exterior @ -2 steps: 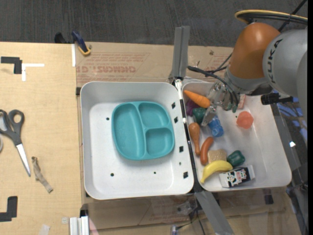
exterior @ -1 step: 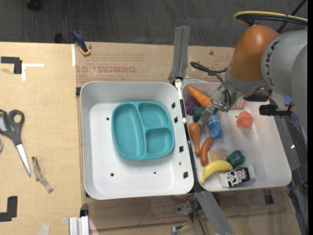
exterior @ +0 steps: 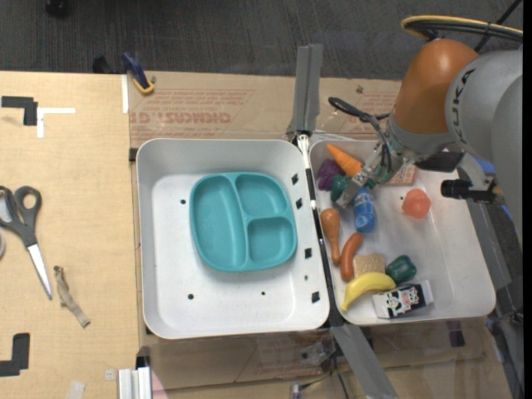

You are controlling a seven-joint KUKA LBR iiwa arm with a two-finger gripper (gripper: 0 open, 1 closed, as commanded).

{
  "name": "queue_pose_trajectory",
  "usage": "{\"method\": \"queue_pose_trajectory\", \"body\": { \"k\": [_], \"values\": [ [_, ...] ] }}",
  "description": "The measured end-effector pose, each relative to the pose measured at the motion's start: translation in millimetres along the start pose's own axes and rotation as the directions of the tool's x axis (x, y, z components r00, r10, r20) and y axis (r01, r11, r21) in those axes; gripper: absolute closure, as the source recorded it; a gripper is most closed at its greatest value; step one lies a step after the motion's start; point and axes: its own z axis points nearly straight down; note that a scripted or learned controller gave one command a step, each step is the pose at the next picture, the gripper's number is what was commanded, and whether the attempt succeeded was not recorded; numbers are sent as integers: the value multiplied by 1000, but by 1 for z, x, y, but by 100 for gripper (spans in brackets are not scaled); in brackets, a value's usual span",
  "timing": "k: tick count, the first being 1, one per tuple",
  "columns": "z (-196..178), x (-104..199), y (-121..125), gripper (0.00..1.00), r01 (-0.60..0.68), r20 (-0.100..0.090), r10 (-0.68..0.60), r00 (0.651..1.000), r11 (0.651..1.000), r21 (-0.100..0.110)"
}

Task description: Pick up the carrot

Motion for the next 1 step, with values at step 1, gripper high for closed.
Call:
{"method": "queue_pose_trajectory", "body": {
  "k": [1],
  "values": [
    [0,-4,-4,0,-342,0,342,940,940,2]
  ]
}}
